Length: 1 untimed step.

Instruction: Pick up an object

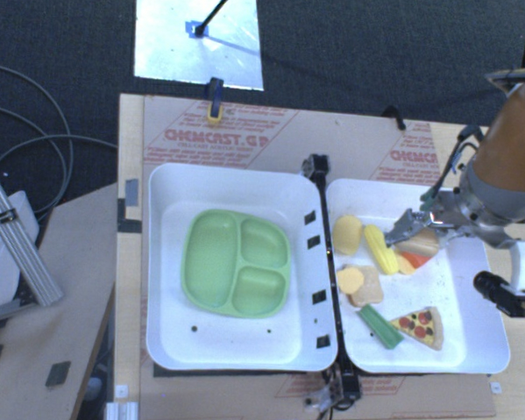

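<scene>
The table (275, 131), topped with printed cardboard, carries two shallow white bins side by side. The left bin (171, 200) holds a green sectioned plate (236, 263) lying flat near its middle. The right bin (475, 334) holds the toy food. The arm (511, 148) reaches in from 3 o'clock, its orange band above the grey wrist, and the tool (408, 226) sits low over the upper middle of the right bin, at about 11 o'clock from the bin's centre. Whether it is wide, narrow or gripping something cannot be told. Just beside its tip, toward 7 o'clock, lies a yellow corn cob (381, 249); an orange and tan piece (417, 250) lies under the tool. A yellow lemon-like piece (347, 235) sits at 9 o'clock of the corn, near the bin's left wall. Below are a tan slice with a yellow round (360, 283), a pizza wedge (420, 326) toward 5 o'clock, and a green stick (380, 326) touching neither.
</scene>
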Tool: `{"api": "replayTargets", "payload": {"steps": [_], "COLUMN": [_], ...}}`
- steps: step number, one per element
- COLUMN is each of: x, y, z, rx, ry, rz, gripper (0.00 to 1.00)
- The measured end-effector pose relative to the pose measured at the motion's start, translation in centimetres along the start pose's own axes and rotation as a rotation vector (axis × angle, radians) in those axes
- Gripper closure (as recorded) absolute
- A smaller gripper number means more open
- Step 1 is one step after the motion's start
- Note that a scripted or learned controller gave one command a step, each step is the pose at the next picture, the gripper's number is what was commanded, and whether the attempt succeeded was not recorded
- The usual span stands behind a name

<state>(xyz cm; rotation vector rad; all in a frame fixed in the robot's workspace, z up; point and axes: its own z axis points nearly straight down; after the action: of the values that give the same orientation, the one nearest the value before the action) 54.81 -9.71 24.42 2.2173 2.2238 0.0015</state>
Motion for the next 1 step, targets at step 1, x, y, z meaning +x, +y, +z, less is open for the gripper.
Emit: {"api": "replayTargets", "payload": {"steps": [1], "x": [-1.87], "y": [0.94], "z": [14.68], "rx": [-0.005], "ry": [-0.001], "rz": [0.002], "gripper": [0.00]}}
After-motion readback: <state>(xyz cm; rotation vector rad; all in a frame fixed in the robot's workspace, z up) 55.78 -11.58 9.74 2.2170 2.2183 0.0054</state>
